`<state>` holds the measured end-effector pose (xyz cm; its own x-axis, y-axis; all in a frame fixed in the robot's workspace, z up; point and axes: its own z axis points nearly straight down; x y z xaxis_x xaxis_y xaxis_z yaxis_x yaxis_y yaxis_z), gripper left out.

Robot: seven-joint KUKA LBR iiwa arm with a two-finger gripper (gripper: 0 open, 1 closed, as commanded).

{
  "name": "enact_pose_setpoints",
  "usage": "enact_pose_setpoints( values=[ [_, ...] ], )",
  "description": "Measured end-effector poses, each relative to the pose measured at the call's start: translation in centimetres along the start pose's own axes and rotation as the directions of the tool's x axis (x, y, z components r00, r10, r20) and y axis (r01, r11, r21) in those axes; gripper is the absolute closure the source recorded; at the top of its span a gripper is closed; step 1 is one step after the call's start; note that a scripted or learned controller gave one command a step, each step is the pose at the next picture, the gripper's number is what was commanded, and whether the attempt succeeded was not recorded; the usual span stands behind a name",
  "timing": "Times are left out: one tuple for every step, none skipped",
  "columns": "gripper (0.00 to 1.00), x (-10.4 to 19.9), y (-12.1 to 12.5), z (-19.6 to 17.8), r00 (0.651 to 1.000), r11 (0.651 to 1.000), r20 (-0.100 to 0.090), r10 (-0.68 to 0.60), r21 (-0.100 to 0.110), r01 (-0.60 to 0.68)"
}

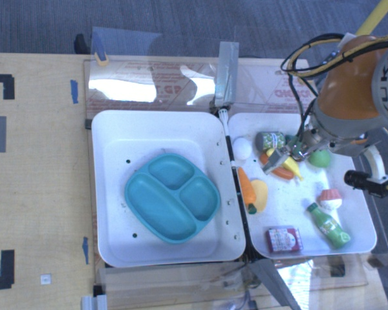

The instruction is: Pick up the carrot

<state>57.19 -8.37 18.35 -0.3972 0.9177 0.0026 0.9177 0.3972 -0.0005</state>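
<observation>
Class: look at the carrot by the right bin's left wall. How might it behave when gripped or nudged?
The carrot looks moulded and smooth, so it is probably stiff, light and a bit slippery. Its rounded, tapered shape may roll in a curve. The wall beside it could crowd a grip.

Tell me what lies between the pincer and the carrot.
Nothing visible blocks it. The carrot lies against the right bin's left wall, beside a yellow piece. The pincer is above a small toy cluster up and right; bare floor separates them.

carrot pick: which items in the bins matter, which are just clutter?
Relevant: carrot, gripper, right bin.
Clutter: teal divided plate, green bottle, red packet, white egg, green ball, green can.
</observation>
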Motion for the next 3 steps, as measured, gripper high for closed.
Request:
enact_pose_setpoints(
  values=[
    [0.0,-3.6,3.8,8.1,0.996,0.995,-0.006,-0.093,0.015,0.094],
    [0.0,4.0,0.5,-0.1,0.966,0.966,0.002,-0.259,-0.001,0.259],
    [0.0,0.7,-5.4,9.6,0.968,0.968,0.004,-0.251,-0.001,0.251]
  ],
)
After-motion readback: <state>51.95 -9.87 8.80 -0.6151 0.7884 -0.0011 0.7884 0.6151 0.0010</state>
